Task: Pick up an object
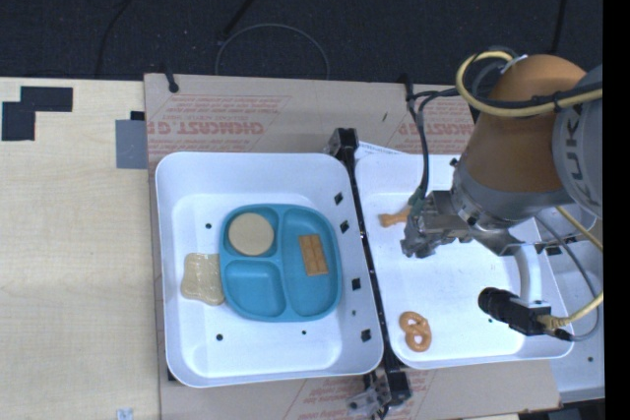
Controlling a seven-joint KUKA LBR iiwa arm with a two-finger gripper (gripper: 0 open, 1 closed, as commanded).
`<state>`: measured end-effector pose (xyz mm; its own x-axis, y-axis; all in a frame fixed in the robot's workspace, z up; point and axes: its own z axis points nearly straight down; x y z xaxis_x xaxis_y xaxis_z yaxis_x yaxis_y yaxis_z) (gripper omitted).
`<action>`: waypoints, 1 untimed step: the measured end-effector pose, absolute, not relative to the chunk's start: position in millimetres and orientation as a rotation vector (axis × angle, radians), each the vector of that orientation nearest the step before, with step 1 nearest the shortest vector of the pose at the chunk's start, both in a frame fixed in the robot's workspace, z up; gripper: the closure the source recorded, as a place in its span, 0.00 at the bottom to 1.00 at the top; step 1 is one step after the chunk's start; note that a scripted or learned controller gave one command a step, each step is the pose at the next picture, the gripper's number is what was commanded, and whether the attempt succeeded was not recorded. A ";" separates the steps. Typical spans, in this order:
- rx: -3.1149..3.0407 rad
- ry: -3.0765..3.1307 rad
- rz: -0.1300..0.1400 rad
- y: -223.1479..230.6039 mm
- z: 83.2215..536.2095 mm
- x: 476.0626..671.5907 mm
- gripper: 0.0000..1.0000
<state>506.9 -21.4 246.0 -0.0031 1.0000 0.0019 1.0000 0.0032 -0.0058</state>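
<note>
- The grey arm (pixel 522 152) with its orange band is reaching in from the right, hanging over the right bin (pixel 463 349); its bulk is covering much of that bin's far corner.
- The left bin (pixel 187 182) is sitting just beside the right one, the two meeting at a black divider; it is holding a blue sectioned tray (pixel 281 295).
- Inside the tray, a round tan cracker (pixel 250 233) is lying in the upper-left compartment; a rectangular brown biscuit (pixel 314 255) is lying in the right one.
- A pale, lumpy piece of food (pixel 203 278) is resting on the left bin's floor, touching the tray's left edge.
- The gripper (pixel 421 236) is hovering low in the right bin — whether it is parted or closed cannot be made out.
- A pretzel (pixel 416 330) is lying near the right bin's front edge; a small orange piece (pixel 394 219) is lying just left of the gripper.
</note>
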 end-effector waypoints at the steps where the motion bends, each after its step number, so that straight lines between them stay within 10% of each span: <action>1: -2.212 -2.223 0.004 39.9 240.5 496.1 1.00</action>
<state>496.1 39.9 240.5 -0.0051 1.0000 0.0021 1.0000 0.0051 -0.0056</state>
